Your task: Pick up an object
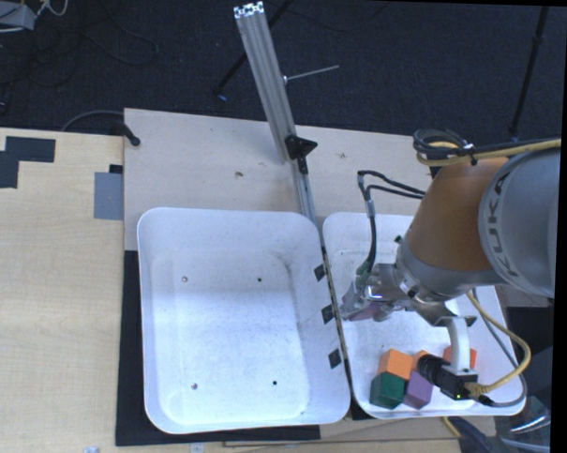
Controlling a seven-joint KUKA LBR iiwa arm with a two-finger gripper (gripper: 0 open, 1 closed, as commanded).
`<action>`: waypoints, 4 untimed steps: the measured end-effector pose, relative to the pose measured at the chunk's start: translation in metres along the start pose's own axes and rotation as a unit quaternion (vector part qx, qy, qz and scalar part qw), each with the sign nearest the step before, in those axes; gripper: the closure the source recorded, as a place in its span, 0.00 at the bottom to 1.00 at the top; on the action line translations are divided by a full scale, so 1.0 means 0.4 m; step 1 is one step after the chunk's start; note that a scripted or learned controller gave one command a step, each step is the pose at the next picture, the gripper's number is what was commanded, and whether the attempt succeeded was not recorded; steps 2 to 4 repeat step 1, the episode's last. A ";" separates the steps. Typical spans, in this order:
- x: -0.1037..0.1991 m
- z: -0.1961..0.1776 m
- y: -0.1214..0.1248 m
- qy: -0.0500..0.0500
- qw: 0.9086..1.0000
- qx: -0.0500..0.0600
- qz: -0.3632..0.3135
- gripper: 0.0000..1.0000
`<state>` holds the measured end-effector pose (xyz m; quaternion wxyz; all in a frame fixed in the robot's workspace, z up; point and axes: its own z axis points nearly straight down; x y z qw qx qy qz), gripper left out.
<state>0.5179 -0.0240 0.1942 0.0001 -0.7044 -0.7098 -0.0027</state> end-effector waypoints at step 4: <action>0.235 -0.018 -0.043 0.000 1.000 0.004 0.000 1.00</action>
